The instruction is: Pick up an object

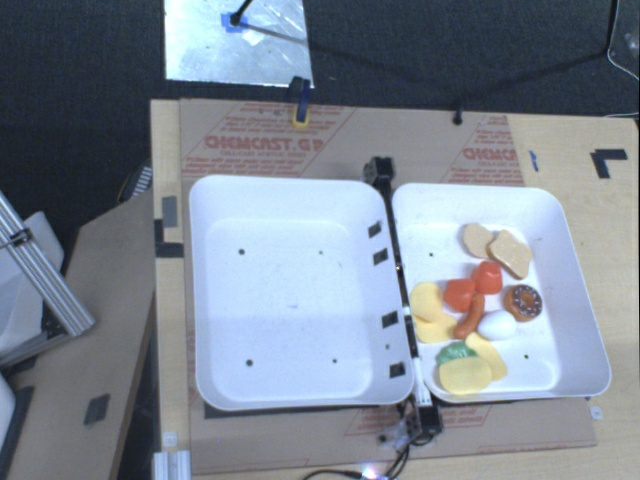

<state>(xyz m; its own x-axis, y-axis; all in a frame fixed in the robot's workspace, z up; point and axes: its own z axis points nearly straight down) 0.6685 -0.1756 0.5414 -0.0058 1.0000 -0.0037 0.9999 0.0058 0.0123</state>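
The right bin [560, 228] holds a cluster of toy foods. Two tan bread slices [497, 247] lie at the top of the cluster. Below them sit a red piece [473, 286], a chocolate donut [523, 302], a white egg [497, 325] and an orange sausage [469, 317]. Yellow pieces lie at the left [428, 310] and at the bottom [468, 373], with a small green piece [456, 351] between them.
The left bin [290, 288] sits beside the right one, joined by a black clipped divider [396, 278]. Both rest on a cardboard sheet [340, 138]. A metal frame [40, 278] stands at the far left. A shiny plate [236, 26] lies beyond the bench.
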